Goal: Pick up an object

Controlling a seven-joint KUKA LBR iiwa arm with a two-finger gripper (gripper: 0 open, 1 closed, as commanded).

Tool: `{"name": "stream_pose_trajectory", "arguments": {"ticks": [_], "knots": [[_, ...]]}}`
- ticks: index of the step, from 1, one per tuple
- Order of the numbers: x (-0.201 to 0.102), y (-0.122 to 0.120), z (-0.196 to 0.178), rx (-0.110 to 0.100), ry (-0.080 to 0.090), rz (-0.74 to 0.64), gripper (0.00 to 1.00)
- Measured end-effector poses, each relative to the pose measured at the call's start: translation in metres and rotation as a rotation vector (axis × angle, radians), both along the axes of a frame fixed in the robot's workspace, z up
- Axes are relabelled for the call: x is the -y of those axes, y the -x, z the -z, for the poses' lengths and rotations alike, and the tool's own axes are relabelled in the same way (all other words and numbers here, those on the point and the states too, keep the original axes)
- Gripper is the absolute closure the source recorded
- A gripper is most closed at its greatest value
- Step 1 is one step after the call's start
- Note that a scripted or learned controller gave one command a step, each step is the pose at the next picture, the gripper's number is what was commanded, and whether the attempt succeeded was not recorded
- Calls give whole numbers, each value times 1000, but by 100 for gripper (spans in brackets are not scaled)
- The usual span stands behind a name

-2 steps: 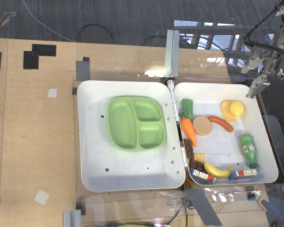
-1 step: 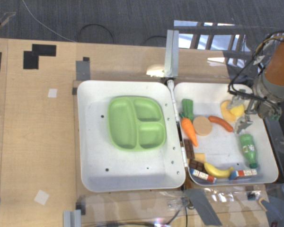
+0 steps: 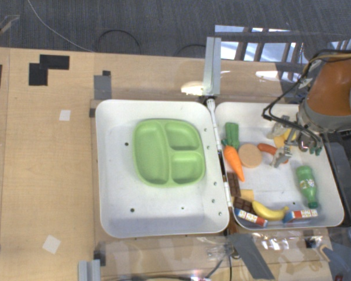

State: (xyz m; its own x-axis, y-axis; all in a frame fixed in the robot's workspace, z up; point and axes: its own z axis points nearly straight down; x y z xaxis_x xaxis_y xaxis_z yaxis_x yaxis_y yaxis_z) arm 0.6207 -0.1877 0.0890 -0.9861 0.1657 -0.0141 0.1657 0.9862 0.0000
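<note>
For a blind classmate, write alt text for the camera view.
A grey-and-orange robot arm reaches from the right, its gripper low over the right bin of toy food: carrot, banana, green bottle. The left bin holds a green divided plate.

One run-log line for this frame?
arm: over right bin | gripper: low, near orange disc | held: nothing seen | green plate: left bin

Right bin [image 3: 337, 211] contents: carrot [image 3: 234, 161] and green vegetable [image 3: 231, 134] lying by its left wall; tan disc [image 3: 250, 156] near centre; green bottle [image 3: 306, 185] lying toward right wall; banana [image 3: 268, 211] along front wall.
</note>
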Motion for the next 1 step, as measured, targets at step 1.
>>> {"name": "stream_pose_trajectory", "arguments": {"ticks": [1], "knots": [[-1, -5, -15, 14, 3, -6, 100]]}}
